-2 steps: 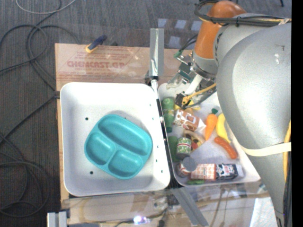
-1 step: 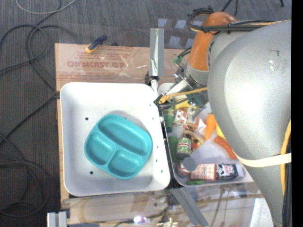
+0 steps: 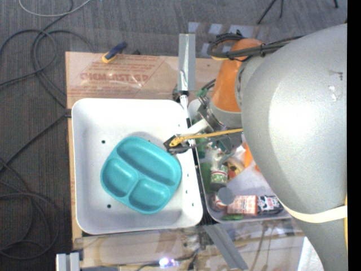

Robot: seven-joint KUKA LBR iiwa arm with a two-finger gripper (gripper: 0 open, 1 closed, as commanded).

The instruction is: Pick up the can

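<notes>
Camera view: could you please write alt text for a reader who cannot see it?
A large grey robot arm with an orange band reaches over the right white bin, which holds cluttered packaged items. The left white bin holds a teal divided plate.

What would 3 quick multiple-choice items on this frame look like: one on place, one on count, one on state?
1. Where does the teal plate lie?
A. left bin
B. right bin
C. floor

2. How many compartments does the plate have?
A. two
B. three
C. five

3. How does the plate sit?
A. face up
C. on edge
B. upside down

Answers:
1 A: it rests inside the left bin.
2 B: one long section and two smaller ones show.
3 A: its hollows face the camera.
</notes>
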